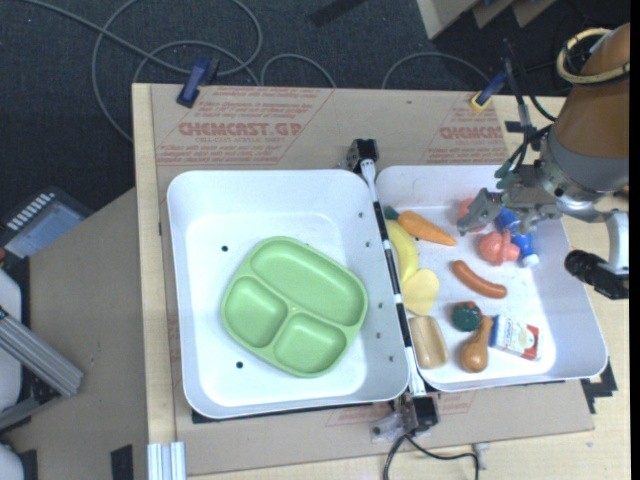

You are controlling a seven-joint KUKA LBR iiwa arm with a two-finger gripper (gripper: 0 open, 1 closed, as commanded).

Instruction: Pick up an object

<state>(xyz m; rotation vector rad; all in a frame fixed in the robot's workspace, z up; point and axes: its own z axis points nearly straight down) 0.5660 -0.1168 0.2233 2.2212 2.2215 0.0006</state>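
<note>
My gripper (503, 224) hangs over the far part of the right bin (585, 323), open, with its fingers spread just above a pink toy (496, 249). I see nothing held between them. Around it lie an orange carrot (428, 229), a yellow banana (403, 249), a red sausage (479, 279), a pale yellow piece (421, 289), a bread loaf (428, 341), a green and red piece (465, 316), a brown squash (477, 346) and a white and red carton (517, 337).
The left bin (195, 218) holds a green divided plate (293, 306). A black clamp (363, 154) sits where the bins meet at the far side. The arm's orange band (592, 118) rises at the right. Cables lie on the floor beyond the bench.
</note>
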